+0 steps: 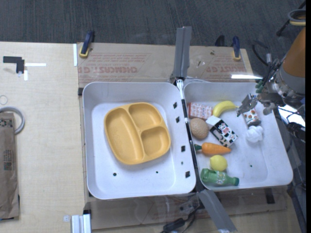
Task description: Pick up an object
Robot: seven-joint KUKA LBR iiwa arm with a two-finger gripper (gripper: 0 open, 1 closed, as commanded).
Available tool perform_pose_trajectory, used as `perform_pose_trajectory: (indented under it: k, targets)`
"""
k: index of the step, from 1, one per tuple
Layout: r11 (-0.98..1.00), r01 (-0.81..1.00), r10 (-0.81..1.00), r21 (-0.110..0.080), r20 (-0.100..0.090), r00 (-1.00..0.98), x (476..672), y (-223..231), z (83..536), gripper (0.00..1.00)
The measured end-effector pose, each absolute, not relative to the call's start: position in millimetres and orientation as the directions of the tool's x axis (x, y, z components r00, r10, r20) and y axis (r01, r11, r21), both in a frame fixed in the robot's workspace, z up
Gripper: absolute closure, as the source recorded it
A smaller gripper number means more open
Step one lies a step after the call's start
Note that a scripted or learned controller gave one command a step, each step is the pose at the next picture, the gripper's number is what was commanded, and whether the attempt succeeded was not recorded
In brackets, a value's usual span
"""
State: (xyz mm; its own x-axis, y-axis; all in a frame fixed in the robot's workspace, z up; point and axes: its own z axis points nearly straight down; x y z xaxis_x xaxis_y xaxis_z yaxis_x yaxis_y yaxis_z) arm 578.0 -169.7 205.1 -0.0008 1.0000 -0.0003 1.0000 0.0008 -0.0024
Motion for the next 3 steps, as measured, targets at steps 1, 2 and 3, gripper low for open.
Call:
perform_pose_trajectory:
  k: [1, 2, 3]
  targets:
    - [-0.093, 0.996, 0.996, -0.002, 0.0, 0.093, 631.0, -205.1, 100.6, 0.0]
    - [-0.09, 0.996, 0.996, 0.001, -0.003, 0.09, 631.9, -205.4, 111.1, 1.0]
    - [-0.078, 0.997, 0.997, 0.0, -0.001, 0.078, 606.8, -146.3, 191.6, 1.0]
